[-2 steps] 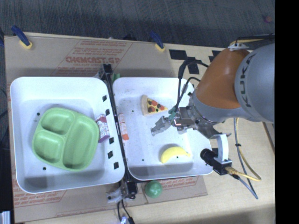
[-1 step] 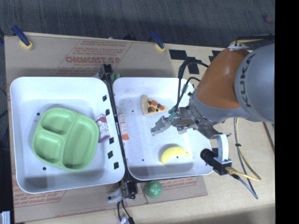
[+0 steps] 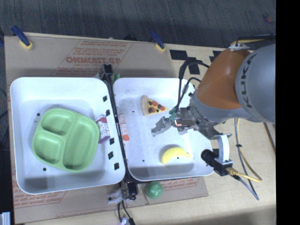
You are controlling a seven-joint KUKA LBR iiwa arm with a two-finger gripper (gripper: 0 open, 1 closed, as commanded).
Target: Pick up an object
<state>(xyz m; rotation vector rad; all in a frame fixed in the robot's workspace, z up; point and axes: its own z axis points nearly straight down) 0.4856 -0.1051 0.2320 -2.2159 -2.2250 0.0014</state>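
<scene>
I am hovering my gripper (image 3: 159, 126) over the middle of the right bin (image 3: 136, 165), reaching in from the right. The fingers are pointing leftward, spread a little, with nothing between them. Two things are lying close by in this bin, and the choice between them is what the coming move turns on. The pizza slice (image 3: 153, 106) is lying on the far side of my gripper, just beyond it, its long axis running left to right with the pale crust at the left and the tip pointing right. The banana (image 3: 175, 154) is lying on the near side, slightly to the right, a short curved yellow form also running roughly left to right. Both are looking like smooth moulded plastic toys; the slice is flat and thin, so I am judging the plumper banana the easier grasp. In the left bin (image 3: 18, 139), well apart from me, a green divided tray (image 3: 65, 138) with rounded compartments is resting, a small purple-and-white packet (image 3: 103, 127) touching its right edge.
</scene>
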